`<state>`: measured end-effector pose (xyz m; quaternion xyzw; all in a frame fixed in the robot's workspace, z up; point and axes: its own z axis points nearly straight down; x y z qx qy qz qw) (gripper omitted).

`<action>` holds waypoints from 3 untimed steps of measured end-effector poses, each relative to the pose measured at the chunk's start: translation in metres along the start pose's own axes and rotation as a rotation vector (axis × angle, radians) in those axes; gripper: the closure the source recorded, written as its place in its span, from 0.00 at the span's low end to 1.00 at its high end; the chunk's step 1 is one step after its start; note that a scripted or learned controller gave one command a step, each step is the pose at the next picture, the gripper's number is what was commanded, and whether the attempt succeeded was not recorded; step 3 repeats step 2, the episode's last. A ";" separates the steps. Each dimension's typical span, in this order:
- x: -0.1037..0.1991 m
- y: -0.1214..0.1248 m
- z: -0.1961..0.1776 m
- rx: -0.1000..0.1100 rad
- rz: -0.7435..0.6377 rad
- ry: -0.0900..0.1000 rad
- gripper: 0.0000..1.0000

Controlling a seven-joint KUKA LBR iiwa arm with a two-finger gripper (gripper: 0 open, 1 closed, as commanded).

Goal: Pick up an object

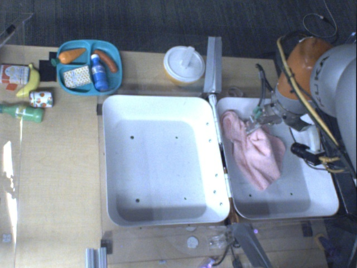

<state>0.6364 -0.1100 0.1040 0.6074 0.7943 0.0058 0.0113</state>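
blue tray | lidded cup | banana | can

1. Left bin: floor bare from wall to wall; open to entry from above.
2. Right bin: a pink cloth covers the left and centre of the floor; the near strip and the right part lie bare.
3. The arm and its cables overhang the right bin's far right corner and right edge, blocking passage there.
4. A metal divider stands between the bins at the far side.
5. The bench left of the bins is open; a blue tray, a white lid and small items crowd its far edge.
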 end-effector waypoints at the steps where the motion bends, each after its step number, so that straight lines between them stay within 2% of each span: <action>1: 0.024 0.045 -0.146 0.015 -0.178 0.010 1.00; 2: 0.036 0.047 -0.094 0.016 -0.492 0.014 1.00; 3: 0.036 0.047 -0.094 0.016 -0.492 0.014 1.00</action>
